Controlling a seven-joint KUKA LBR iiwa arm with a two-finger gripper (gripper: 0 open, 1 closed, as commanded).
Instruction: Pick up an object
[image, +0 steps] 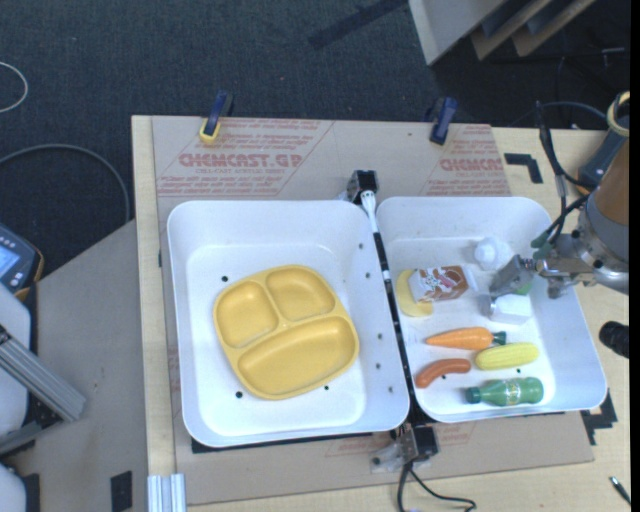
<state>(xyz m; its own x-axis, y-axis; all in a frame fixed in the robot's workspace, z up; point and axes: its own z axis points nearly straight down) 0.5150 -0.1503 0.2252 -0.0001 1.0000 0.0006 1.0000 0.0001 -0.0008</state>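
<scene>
The right bin (566, 330) holds several small items. A brown-and-yellow packet (432, 287) lies at its left, and a small white ball (486, 252) sits toward the back. Along the front are an orange carrot (462, 339), a yellow corn cob (507, 355), a red sausage (442, 372) and a green bottle (503, 391). A white block (510, 307) lies mid-bin. My gripper (522, 282) reaches in from the right and hangs just above and behind that block, partly covering its top edge. I see nothing held in it.
The left bin (190, 300) carries a yellow divided plate (286, 329). A black divider strip (385, 290) runs between the bins. Blue clamps (442, 120) and a yellow clamp (211, 127) grip the board's far edge. The arm's cables (560, 170) hang at the right.
</scene>
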